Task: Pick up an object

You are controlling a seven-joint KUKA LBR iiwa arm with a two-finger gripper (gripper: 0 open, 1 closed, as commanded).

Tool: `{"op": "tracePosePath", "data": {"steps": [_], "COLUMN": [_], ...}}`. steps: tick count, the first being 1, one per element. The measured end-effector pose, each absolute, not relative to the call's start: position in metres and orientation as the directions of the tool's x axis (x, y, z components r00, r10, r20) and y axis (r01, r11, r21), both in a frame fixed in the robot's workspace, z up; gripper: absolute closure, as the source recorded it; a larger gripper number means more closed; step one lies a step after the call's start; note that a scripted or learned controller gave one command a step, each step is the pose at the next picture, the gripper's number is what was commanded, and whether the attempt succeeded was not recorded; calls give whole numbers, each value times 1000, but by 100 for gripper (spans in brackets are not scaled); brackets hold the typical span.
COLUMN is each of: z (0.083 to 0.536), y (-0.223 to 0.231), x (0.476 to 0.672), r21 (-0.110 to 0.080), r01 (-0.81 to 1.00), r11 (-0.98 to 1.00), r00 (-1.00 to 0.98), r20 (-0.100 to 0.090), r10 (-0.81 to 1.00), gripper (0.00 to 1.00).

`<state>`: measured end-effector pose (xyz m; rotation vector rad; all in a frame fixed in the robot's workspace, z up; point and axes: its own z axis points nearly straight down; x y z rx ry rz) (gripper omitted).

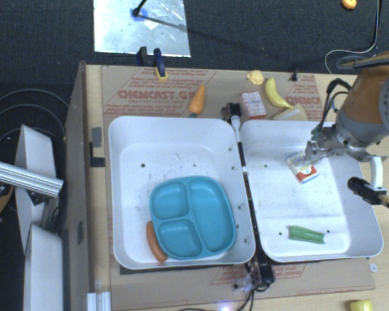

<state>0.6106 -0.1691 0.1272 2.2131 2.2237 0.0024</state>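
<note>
Two shallow white bins were seen from above, side by side on a cardboard-covered tabletop, with a grey arm with an orange band reaching in from the right of the frame. The tool was placed low over the upper middle of the right bin, directly above a small red-and-white packet, a flat, boxy item lying tilted on the smooth plastic floor. Whether the tool was open or closed could not be told, and nothing could be seen held in it. The step in hand was judged to be the approach to a grasp of the packet; the next move would call for a closing squarely across its narrow sides, followed by a straight lift. A green, elongated vegetable-like piece lay well apart, toward the lower right of the same bin. In the left bin, a glossy light-blue divided tray with three compartments was set toward the lower middle, and an orange sausage-shaped piece lay just beside its lower left edge. Beyond the bins, near the upper middle of the frame, a curved yellow banana, an orange carrot and a small printed box were laid on the cardboard.
</note>
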Motion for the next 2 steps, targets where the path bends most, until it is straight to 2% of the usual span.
{"op": "tracePosePath", "data": {"steps": [1,2], "z": [136,165], "y": [-192,-187], "x": [563,574], "r21": [-1,3], "r01": [1000,1000], "r11": [-3,4], "r00": [3,-4], "r20": [-1,-1], "r10": [1000,1000], "gripper": [100,100]}}
